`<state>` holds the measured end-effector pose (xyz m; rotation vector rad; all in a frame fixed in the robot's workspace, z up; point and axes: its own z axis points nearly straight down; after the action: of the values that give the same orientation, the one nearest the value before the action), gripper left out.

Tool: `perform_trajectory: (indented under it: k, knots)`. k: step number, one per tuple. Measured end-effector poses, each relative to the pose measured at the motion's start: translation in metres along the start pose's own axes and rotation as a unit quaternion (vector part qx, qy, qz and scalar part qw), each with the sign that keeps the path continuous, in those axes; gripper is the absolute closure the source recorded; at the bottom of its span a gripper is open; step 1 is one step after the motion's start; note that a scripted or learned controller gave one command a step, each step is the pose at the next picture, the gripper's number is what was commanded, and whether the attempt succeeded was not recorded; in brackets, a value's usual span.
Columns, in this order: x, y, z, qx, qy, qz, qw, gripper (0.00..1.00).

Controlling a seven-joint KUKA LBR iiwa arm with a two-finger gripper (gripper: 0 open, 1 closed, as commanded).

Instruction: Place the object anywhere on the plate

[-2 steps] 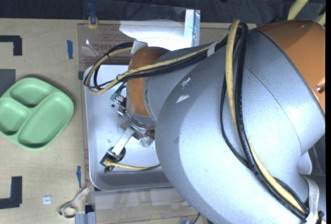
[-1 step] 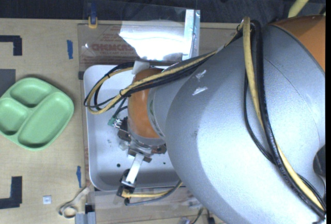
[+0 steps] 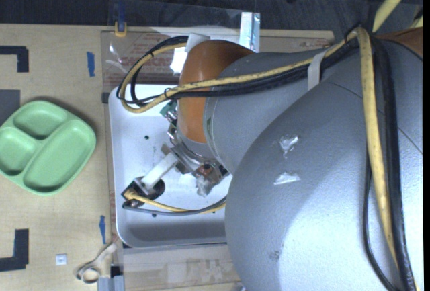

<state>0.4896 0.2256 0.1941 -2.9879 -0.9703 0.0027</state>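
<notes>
Green plate (image 3: 59, 148) sits well left of the tool (image 3: 203, 180), whose grip I cannot tell.

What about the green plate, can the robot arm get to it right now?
Probably yes. The green plate lies on the bench, left of the white bin, with nothing standing between them. The hand is down inside that bin, so the arm would likely have to lift over the bin's wall first.

bin (image 3: 134, 142): right part hidden under the arm (image 3: 302, 182) | plate (image 3: 60, 148): left rim clipped at the view's edge
</notes>
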Motion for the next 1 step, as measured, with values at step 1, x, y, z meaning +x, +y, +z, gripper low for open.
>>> perform_trajectory:
  k: [1]
  knots:
    - [0.0319,0.0251,0.0719,0.001,0.000,0.062,0.9981,1.00]
